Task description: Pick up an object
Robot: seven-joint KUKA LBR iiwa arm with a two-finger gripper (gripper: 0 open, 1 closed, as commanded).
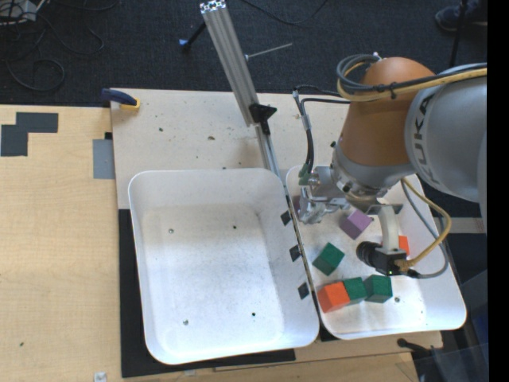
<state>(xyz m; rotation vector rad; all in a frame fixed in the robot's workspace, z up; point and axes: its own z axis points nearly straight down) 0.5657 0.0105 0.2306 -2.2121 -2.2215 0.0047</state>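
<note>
Right bin (445,313): far wall hidden behind arm (398,126); purple block (355,223) partly covered; arm cut off at right edge.

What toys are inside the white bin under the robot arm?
In the right bin lie a purple block, a green block, an orange block and two more green blocks. The arm covers the bin's far part, so anything there is hidden.

1. Two bins sit side by side on the bench (191,134): the left bin (215,269) and the right bin (429,309).
2. Five blocks lie in the right bin: one (355,224) farthest, one (328,258) mid-left, three (356,290) touching in a near row.
3. The arm (398,126) hangs over the right bin's far end.
</note>
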